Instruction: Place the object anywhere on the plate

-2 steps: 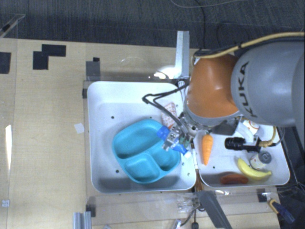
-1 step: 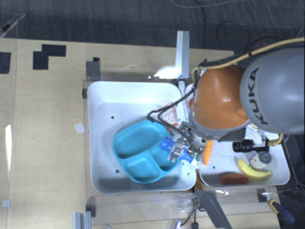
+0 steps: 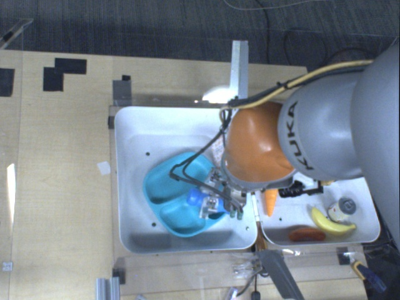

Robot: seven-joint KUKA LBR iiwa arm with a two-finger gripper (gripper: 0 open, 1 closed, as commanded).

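A divided blue plate (image 3: 167,186) lies flat in the left bin, a small blue object (image 3: 195,199) on it.

Grey arm reaching in, tool (image 3: 220,204) lowered

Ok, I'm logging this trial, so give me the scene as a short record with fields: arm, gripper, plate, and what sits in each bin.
arm: grey KUKA arm reaching in from the right, over the left bin
gripper: gripper low over the plate's right part; something small and blue beside it, contact unclear
plate: blue divided plate, in the left bin
right bin: banana, carrot, red-brown object, small round grey item
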